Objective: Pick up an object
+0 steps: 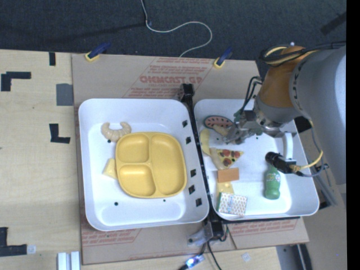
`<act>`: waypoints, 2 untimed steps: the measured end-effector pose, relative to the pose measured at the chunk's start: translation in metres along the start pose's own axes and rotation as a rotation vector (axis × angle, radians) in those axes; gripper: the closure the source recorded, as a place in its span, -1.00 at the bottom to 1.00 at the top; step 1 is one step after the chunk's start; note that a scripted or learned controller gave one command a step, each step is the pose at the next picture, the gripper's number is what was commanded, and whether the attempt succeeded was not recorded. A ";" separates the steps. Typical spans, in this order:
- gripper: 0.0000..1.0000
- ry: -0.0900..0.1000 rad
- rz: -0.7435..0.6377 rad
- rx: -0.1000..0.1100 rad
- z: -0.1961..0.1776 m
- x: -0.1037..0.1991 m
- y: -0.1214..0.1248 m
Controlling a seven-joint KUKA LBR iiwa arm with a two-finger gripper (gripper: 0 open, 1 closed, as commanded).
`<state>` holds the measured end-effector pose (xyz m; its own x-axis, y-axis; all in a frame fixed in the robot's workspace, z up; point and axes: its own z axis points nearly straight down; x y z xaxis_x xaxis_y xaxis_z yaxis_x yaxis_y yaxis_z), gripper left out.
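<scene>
The right bin point(304, 204) holds a pizza slice point(226, 157), a brown-red round piece point(214, 121), a yellow wedge point(205, 143), an orange square point(228, 175), a patterned packet point(232, 203) and a green bottle point(272, 184). My gripper point(236, 129) is low in this bin's back part, just right of the brown-red piece and above the pizza slice. Nothing visibly sits between its tips.
The left bin point(93, 117) carries a yellow divided plate point(151, 164), a tan curved piece point(115, 130) behind it and a yellow piece point(109, 167) at its left. The grey arm point(315, 89) covers the right bin's far right corner. A black divider point(194, 151) runs between the bins.
</scene>
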<state>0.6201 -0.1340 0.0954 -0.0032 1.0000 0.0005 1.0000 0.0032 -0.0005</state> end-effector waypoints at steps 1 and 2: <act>1.00 -0.001 0.002 -0.005 -0.062 0.001 -0.004; 1.00 -0.001 0.002 -0.004 -0.124 -0.003 -0.007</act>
<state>0.6135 -0.1374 0.2193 -0.0010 1.0000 -0.0009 1.0000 0.0010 0.0038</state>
